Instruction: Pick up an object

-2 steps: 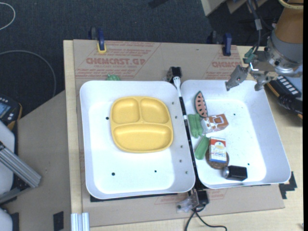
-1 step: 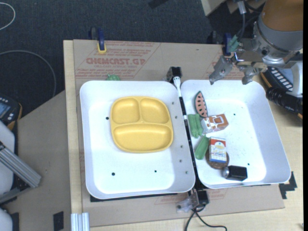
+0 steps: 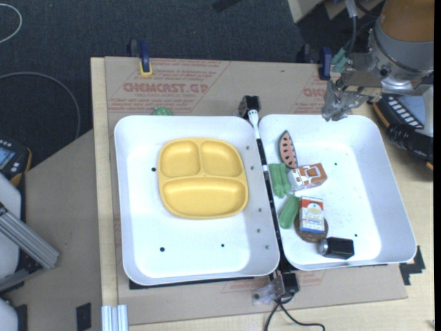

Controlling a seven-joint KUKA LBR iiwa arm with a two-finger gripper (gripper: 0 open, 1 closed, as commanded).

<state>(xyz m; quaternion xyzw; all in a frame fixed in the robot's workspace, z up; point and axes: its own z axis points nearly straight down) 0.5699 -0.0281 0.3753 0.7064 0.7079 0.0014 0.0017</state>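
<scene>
Our gripper hangs over the right bin's far edge holding nothing, we can't tell if it's open, and the watermelon slice lies nearest, down and left, pointing lengthwise.

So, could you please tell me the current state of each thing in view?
Yellow plastic divided plate: flat in left white bin, compartments bare.
Watermelon slice toy: lying in right white bin.
Green pod toys: lying by the divider.
Black block: resting near front rim.
Claw: above right bin's back rim, holding nothing visible.
</scene>
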